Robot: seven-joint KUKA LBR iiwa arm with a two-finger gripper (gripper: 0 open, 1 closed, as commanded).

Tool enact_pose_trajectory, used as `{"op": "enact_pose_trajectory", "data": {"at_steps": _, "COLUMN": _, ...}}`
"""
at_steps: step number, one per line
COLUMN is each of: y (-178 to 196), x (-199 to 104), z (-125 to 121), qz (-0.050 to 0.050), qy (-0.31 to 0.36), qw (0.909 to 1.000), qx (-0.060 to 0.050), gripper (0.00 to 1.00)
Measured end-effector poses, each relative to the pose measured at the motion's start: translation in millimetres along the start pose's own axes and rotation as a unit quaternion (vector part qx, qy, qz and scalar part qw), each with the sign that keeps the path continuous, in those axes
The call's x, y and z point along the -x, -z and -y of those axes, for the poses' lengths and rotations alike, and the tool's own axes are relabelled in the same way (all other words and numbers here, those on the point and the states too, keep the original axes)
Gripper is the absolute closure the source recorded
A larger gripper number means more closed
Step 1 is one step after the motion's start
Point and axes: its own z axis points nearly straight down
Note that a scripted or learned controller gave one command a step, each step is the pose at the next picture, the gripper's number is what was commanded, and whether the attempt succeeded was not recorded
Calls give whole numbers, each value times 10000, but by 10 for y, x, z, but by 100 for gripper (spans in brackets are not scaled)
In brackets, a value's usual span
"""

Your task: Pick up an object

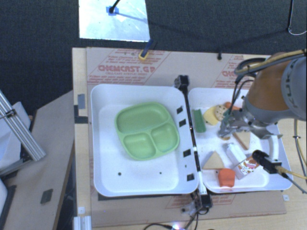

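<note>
The right bin (pixel 277 185) holds several small items: a green block (pixel 199 120), a yellow cookie-like piece (pixel 214 114), a tan wedge (pixel 214 161), an orange-red block (pixel 227 178), a white packet with red print (pixel 246 167), a tan stick (pixel 241 140) and a white piece (pixel 234 152). My gripper (pixel 226 130) reaches down into this bin from the right, just right of the yellow piece and above the tan stick. A small orange bit (pixel 228 105) peeks out behind the wrist.
The left bin (pixel 103 176) holds a green sectioned tray (pixel 146 130). A black divider (pixel 188 128) with clips runs between the bins. The arm's orange and grey body (pixel 276 92) hangs over the right bin's far right side. Cables run along the right edge.
</note>
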Motion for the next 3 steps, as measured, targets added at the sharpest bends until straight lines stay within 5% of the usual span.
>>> {"op": "enact_pose_trajectory", "data": {"at_steps": 2, "y": 718, "x": -85, "z": -60, "qz": -2, "qy": 17, "qw": 10000, "qx": -8, "gripper": 100}}
{"op": "enact_pose_trajectory", "data": {"at_steps": 3, "y": 605, "x": -335, "z": -121, "qz": -8, "qy": 25, "qw": 10000, "qx": -26, "gripper": 100}}
